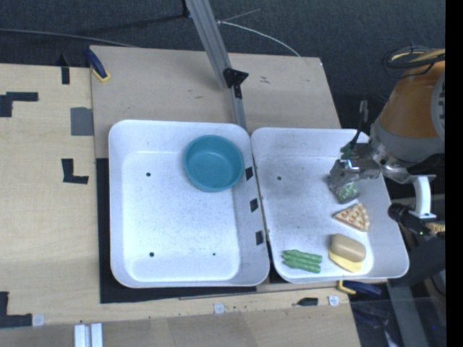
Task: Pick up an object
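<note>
Two white bins sit side by side on the worktop (pixel 43 194), and your arm (pixel 412 118) reaches in from the right over the right bin (pixel 304 194). You'll see the jaws (pixel 346 176) down at that bin's right side, right at a small greenish object (pixel 347 191); they appear to sit on or around it, but the view is too coarse there for you to say whether they are spread or closed on it, or whether it lies between them at all.

Just below the jaws, toward the bin's near edge, lies a pizza-slice toy (pixel 352 216), close beside the greenish piece. Further on the same way sits a tan bread-like piece (pixel 347 251), and to its left a green bean-like toy (pixel 301 260) lying with its long axis across the bin.

Your surface is speckled white plastic with shallow sloped walls. The bin's floor to the left of the jaws is open, so you have room there. A blue bowl (pixel 213 163) stands in the left bin (pixel 145 215), well apart from the jaws.
</note>
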`<state>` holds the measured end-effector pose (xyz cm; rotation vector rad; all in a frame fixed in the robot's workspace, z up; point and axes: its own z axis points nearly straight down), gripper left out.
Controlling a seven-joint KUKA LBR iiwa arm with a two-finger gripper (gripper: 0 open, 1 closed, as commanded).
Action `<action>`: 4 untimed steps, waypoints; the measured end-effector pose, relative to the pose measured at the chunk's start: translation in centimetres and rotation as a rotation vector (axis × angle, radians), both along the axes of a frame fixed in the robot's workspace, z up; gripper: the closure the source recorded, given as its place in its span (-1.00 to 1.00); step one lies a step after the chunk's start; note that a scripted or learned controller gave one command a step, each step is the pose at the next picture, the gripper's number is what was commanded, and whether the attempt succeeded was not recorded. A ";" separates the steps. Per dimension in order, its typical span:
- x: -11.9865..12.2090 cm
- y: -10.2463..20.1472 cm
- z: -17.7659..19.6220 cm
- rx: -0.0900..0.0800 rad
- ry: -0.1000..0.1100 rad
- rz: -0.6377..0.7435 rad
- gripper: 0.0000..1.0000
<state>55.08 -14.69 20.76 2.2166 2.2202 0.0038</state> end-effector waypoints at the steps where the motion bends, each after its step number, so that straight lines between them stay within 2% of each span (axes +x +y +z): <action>1: 0.1 0.0 5.3 0.000 0.000 0.000 1.00; 2: 1.9 4.6 5.4 0.002 0.005 0.004 1.00; 3: 2.4 9.7 3.9 0.002 0.008 0.005 1.00; 4: 4.7 14.6 2.6 0.001 0.006 0.004 1.00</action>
